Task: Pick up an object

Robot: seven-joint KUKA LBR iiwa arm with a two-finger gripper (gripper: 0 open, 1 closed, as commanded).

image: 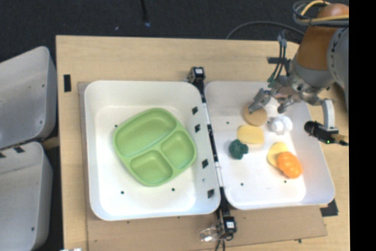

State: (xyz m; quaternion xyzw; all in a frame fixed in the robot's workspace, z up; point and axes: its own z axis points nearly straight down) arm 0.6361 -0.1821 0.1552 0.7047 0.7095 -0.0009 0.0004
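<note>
We see our tool point(271, 103) with fingers spread wide and holding nothing, above the right bin point(311, 185), just over a tan round piece point(255, 117). Close by lie a white lump point(280, 124), a pale yellow block point(251, 135), a dark green toy point(238, 149) and an orange fruit point(288, 164). The left bin point(97, 197) on the worktop point(126, 56) holds a green divided plate point(154, 146).

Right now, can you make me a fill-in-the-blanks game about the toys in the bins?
1. The green plate has ____ compartments.
2. It lies in the ____ bin.
3. The orange toy lies in the ____ bin.
4. The gripper hangs over the ____ bin.
Missing words: three; left; right; right.
</note>
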